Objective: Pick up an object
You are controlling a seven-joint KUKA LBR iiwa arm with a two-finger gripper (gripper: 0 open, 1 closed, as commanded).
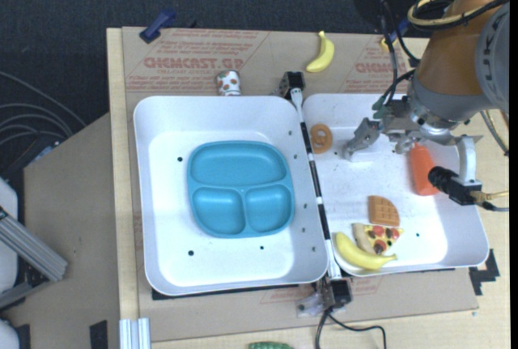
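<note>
Reaching is the step judged to be underway, since nothing is seen between the spread gripper [362, 138] fingers, and the donut [321, 138] at nine o'clock must be closed on next.

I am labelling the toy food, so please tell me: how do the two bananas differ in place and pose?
The upper banana lies on the bench board beyond the bins; the lower banana lies inside the right bin, at its near corner. The upper one lies alone; the lower one touches a pizza slice. Both are yellow and curved.
</note>
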